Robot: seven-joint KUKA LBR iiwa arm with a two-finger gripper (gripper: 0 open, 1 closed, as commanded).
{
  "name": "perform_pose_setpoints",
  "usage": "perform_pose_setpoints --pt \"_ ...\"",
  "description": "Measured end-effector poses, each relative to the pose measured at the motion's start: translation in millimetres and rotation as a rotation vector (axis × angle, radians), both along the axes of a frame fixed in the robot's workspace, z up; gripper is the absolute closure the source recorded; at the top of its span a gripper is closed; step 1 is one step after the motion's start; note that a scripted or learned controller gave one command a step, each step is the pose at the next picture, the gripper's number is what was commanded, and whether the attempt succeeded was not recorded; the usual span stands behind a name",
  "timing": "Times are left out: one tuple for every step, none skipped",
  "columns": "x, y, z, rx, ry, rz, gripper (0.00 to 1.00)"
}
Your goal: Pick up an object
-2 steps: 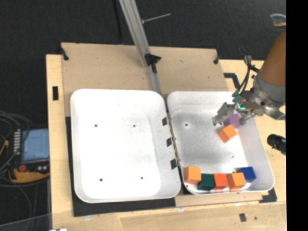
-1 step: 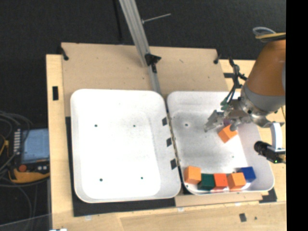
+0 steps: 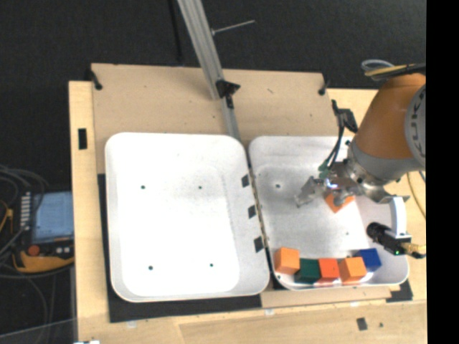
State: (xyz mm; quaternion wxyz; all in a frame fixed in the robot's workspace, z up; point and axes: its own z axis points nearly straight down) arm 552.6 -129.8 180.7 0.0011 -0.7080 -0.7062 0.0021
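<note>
Hovering over the right bin [image 3: 287, 160], the claw [image 3: 326, 192] has an orange block [image 3: 338, 201] just beside it; whether its grip is closed on it cannot be told. More blocks [image 3: 326, 267] line that bin's near wall. No writing is readable.

Gripper [image 3: 324, 190] low over right bin [image 3: 287, 156], orange block [image 3: 338, 201] just right of it at fingertips, grasp unclear. Below it: row of orange, green, blue blocks [image 3: 328, 267].
</note>
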Motion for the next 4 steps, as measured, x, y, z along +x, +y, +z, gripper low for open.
perform_pose_setpoints --pt "1.6 -10.7 -47.6 -0.001 -0.001 0.0 0.0" --pt "3.6 -9.9 -34.1 0.002 -0.01 -0.007 1.0" --pt "9.5 -7.1 10.9 0.001 -0.011 0.005 1.0" --pt "19.7 -3.6 60.9 0.0 -0.012 0.007 1.0"
